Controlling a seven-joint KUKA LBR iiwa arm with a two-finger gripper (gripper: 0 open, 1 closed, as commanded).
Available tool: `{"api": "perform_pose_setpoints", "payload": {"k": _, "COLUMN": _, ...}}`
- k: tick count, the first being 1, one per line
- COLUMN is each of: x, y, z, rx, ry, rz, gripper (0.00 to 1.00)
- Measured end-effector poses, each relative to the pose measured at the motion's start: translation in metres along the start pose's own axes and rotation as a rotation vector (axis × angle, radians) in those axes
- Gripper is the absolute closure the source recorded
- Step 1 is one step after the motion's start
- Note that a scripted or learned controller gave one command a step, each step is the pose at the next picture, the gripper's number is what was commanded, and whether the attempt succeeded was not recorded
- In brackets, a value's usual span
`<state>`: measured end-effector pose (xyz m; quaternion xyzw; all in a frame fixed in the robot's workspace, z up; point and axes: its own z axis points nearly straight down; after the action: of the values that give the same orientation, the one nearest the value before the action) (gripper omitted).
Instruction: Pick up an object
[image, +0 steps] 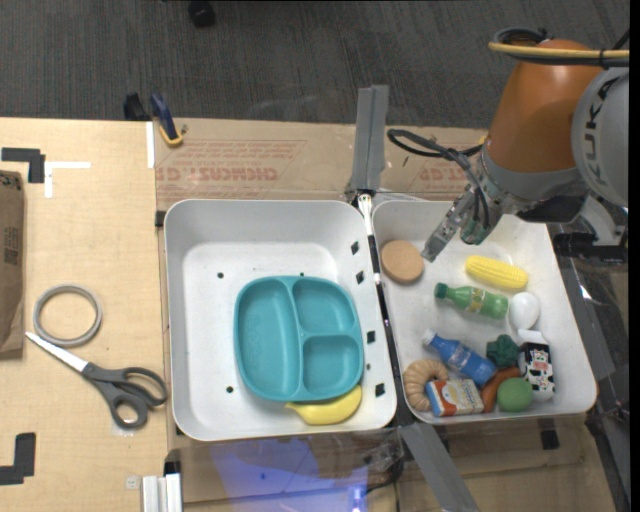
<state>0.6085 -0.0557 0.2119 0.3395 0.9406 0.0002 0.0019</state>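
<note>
My gripper (455, 231) hangs over the back of the right bin (568, 300), its two fingers spread apart with nothing between them. Just left of and below it lies a round tan cookie (403, 261). To its right rests a yellow corn cob (496, 272), with a green bottle (472, 299) and a white egg (524, 310) in front of that. Nearer the front edge lie a blue bottle (458, 357), a dark green toy (503, 351), a bagel (422, 380), an orange-labelled packet (456, 397), a green ball (516, 394) and a black-and-white carton (537, 367).
The left bin (200, 300) holds a teal divided plate (298, 337) with a banana (328, 408) poking out under its front edge. Scissors (105, 380) and a tape roll (67, 313) lie on the bench to the left. A grey divider post (368, 140) stands behind the bins.
</note>
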Motion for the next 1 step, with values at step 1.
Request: {"api": "perform_pose_setpoints", "payload": {"k": 1, "x": -0.0229, "y": -0.0421, "z": 0.0638, "rx": 0.002, "ry": 0.002, "rz": -0.232, "gripper": 1.0}}
